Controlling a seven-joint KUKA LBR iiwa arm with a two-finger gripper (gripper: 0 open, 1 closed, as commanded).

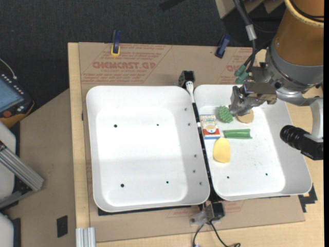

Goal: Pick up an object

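White bin (288,181): knobbly green object (224,113), small.

A robotics lab: clamped cardboard sheet (154,60), twin white bins (97,138), loose cables (241,14).

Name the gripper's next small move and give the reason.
Probably a short descent straight down: the gripper hovers in the right bin over a tan object, beside the green bumpy piece, and nothing shows between its fingers.
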